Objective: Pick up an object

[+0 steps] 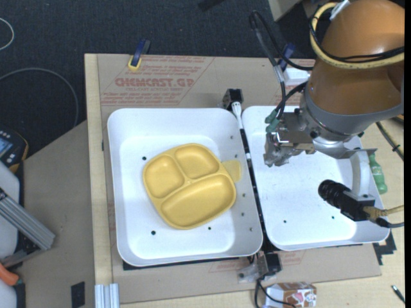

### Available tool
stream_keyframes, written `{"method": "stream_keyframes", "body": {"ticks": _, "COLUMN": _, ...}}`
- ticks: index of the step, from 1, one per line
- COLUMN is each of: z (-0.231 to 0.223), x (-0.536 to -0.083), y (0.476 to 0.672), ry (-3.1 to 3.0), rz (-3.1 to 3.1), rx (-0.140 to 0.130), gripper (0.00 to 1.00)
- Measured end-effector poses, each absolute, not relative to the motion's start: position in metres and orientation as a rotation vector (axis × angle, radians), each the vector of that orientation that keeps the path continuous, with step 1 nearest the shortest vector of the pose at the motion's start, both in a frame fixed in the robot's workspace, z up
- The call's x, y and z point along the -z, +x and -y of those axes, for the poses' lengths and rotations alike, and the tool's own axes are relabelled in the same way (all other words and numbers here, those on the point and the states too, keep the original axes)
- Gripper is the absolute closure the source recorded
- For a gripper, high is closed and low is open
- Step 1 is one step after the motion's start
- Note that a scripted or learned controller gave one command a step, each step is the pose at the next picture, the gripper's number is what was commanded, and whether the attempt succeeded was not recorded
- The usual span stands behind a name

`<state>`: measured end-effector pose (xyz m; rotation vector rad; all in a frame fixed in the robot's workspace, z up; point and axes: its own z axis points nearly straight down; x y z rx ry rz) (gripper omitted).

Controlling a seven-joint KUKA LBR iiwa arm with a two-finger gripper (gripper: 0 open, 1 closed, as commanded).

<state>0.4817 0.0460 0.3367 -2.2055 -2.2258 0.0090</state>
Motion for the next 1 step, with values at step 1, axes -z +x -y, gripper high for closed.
{"method": "stream_keyframes", "body": {"ticks": 1, "z": -0.0571, "x": -0.3967, "y": 0.4797, "ry": -2.222, "rz": 2.227, "rx": 0.009, "gripper": 1.0}}
